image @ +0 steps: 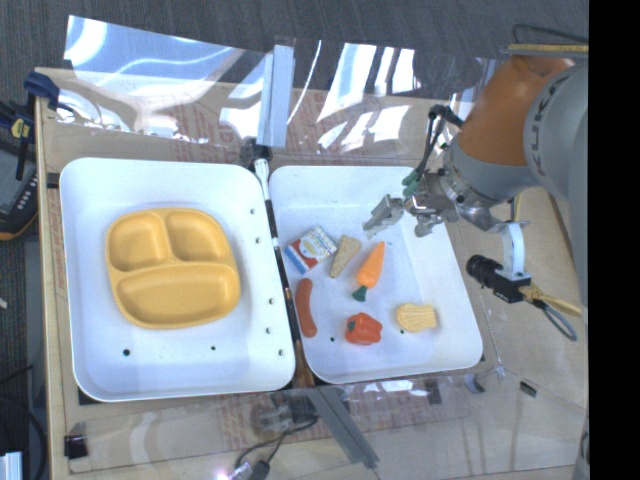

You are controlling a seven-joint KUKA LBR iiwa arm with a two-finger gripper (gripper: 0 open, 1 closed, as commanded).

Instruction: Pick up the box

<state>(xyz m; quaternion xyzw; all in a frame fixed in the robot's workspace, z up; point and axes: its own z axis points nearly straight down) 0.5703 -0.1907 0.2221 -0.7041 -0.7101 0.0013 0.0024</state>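
Pincer (402, 214) open, box (309, 248) left (well apart).

White bins (85, 183); mustard-yellow divided tray (172, 266); box (311, 248) in red, white and blue print; orange carrot (370, 266) tipped green; red pepper (364, 329); red-brown sausage (305, 308); tan bread wedge (345, 255); pale yellow biscuit (416, 317); grey arm (555, 118), orange band; metallic grey tool (402, 215)

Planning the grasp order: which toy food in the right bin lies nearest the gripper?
The carrot, just below-left of the gripper; the box and others lie farther.
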